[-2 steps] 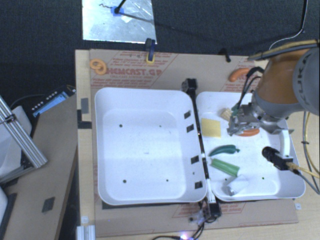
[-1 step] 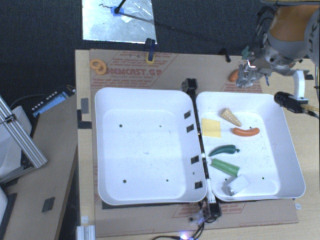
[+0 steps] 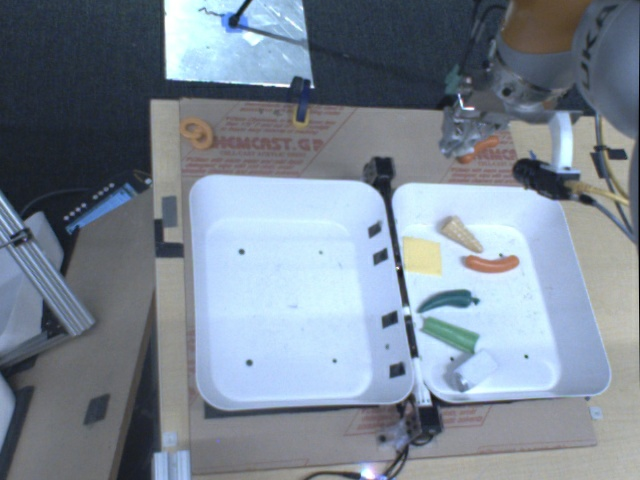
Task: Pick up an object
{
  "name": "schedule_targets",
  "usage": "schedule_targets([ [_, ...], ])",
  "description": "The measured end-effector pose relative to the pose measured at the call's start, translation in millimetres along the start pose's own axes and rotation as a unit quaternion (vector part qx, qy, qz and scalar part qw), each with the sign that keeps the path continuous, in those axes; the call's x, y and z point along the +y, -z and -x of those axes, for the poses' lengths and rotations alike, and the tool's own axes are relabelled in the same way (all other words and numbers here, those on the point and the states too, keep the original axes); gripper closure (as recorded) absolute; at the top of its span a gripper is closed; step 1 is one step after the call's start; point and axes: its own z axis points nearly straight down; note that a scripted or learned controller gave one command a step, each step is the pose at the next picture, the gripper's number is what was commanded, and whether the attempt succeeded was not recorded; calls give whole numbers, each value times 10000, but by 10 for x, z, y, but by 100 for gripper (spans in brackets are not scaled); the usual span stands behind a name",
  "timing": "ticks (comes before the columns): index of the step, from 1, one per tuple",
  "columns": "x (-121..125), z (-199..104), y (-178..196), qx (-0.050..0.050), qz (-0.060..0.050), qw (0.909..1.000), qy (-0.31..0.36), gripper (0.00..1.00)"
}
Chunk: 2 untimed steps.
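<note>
Red lettering (image 3: 268, 144) on cardboard (image 3: 330, 133)

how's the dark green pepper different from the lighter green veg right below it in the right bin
The dark green pepper is a deep, slightly bluish green; the lighter green vegetable is a paler, brighter green. The pepper is curved with a thin stem end pointing right; the vegetable is straighter and blunter. The pepper lies nearer the yellow slice, the vegetable nearer the white block. Both lie flat in the right bin, close to the divider.
</note>
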Motion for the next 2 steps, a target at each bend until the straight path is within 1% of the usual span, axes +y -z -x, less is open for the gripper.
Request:
schedule_targets([
  [1, -5, -611, 120, 9, -9, 10000, 7, 100],
  [2, -2, -1109, 264, 4, -11, 10000, -3, 100],
])
